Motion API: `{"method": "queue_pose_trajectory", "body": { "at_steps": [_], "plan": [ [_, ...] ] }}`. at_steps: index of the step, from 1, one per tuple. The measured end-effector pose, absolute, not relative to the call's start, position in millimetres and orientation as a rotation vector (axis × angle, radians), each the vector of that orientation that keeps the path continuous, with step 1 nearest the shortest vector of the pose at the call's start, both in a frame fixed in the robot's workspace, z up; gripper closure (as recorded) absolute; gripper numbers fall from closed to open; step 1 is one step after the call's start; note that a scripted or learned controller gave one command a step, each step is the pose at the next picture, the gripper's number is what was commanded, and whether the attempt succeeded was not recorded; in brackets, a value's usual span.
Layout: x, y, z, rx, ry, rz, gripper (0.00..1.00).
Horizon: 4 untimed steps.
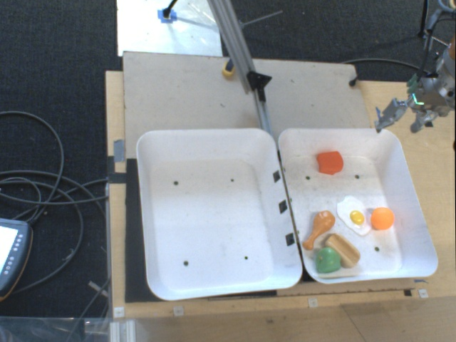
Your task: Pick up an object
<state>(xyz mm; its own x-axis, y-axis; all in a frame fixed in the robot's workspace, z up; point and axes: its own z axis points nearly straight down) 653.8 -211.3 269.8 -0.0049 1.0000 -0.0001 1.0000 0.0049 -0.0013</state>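
The toy food sits in the right bin (412, 191), and the left bin (206, 212) stands next to it, their sides touching. Near the back of the right bin lies a red block (330, 162). Closer to the front are a fried egg (353, 215) and an orange ball (382, 219), touching each other. By them a chicken leg (319, 229) points up and to the right, a brown bun (343, 249) lies slanted, and a green ball (328, 260) touches the bun. The gripper (403, 117) hangs above the bin's far right corner, fingers spread apart, holding nothing
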Motion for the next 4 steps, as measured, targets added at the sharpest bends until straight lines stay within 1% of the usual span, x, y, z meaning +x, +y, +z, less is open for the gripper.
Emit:
{"method": "queue_pose_trajectory", "body": {
  "at_steps": [1, 2, 3, 4],
  "plan": [
    [654.5, -211, 272, -2.216, -2.231, 0.000, 0.00],
    [664.8, -210, 222, -2.213, -2.229, 0.002, 0.00],
    [666.3, -207, 160, -2.212, -2.228, 0.003, 0.00],
    [674.6, -202, 104, -2.213, -2.229, 0.001, 0.00]
  ]
}}
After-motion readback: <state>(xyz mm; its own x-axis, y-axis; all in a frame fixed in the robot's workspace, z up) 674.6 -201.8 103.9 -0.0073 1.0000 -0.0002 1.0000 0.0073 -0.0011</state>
